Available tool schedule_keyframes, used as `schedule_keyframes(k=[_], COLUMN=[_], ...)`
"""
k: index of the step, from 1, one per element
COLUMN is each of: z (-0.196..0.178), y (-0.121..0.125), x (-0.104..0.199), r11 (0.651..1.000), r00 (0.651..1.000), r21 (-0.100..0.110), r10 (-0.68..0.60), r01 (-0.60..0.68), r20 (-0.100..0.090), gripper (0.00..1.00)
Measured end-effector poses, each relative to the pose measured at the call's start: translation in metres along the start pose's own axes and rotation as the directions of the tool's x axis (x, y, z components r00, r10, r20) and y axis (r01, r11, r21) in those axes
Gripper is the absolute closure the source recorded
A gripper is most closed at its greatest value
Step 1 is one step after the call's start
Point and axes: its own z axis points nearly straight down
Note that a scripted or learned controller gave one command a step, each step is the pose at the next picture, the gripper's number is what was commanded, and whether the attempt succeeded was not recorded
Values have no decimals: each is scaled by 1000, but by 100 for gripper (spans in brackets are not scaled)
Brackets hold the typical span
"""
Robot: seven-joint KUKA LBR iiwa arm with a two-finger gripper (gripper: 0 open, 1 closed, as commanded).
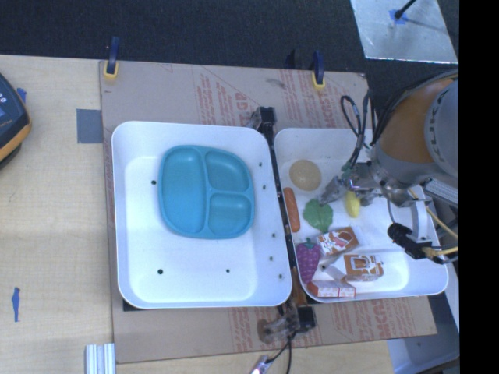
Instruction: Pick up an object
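I hang low over the right bin [405, 287], my gripper [355, 189] down among the toys because that is where the pickable things lie. A yellow piece [352, 204] sits just under my tip, touching or nearly so, which makes it my likeliest target. Whether my grip is released or clenched on it, I cannot tell from this angle. A green lump [317, 213] and a tan ball [306, 174] lie just beside it, with cartons [362, 267] nearer the front wall. The left bin [195, 283] holds a blue tray [207, 191], well apart from me.
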Motion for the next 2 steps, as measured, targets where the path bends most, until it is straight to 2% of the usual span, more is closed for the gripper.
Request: schedule_keyframes(k=[1,2], z=[-10,-100], y=[0,-54], x=[0,62], r11=[1000,1000], r00=[1000,1000], r21=[2,2], r10=[-2,0], r01=[2,0], r20=[-1,-2], gripper=[100,100])
